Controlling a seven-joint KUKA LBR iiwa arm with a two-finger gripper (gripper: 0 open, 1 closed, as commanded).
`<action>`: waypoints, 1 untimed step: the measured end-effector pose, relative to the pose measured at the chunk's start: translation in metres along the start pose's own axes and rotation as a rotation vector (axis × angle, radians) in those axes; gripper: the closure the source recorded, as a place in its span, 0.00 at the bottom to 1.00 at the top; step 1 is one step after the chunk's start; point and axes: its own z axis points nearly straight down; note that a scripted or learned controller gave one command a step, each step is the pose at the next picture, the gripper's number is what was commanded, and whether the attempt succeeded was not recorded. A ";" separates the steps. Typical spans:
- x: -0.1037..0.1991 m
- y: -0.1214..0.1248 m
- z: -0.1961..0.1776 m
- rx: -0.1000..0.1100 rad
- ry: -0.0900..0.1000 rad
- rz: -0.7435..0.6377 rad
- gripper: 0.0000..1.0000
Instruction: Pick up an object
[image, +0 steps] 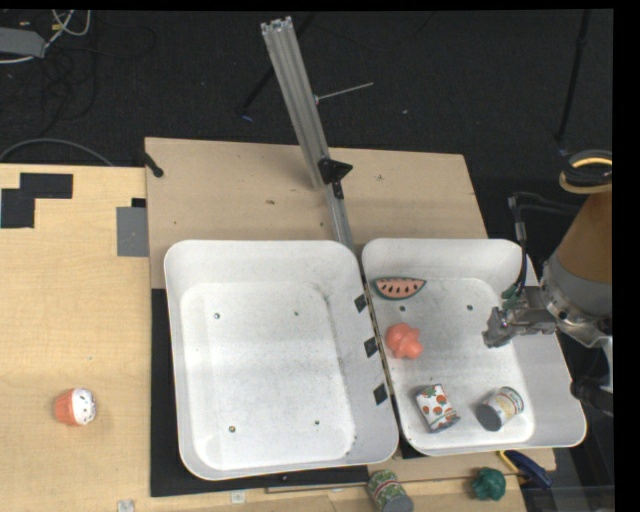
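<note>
While the claw (497, 331) hangs over the right bin (470, 255) near its right wall, nothing sits under it but bare white floor. It is too small and dark to tell how it stands, and I see no thing in it.

Four things lie in that bin. A watermelon slice (399, 288) is up near the top left corner, well apart from the claw. A pink lumpy toy (404, 341) lies to the claw's left, by the wall between the bins. A small box with red dots (435, 408) sits lower down, and a small can (499, 408) lies on its side just below the claw, not touching it.

The left bin (190, 262) is beside it. A round orange and white toy (74, 407) rests far left on the table (60, 300). At the bottom edge, a green thing (489, 484) and another can (385, 490) are partly cut off. The arm (585, 265) is cut off at the right.
</note>
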 end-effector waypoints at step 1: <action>0.000 0.005 -0.043 0.000 0.000 -0.001 1.00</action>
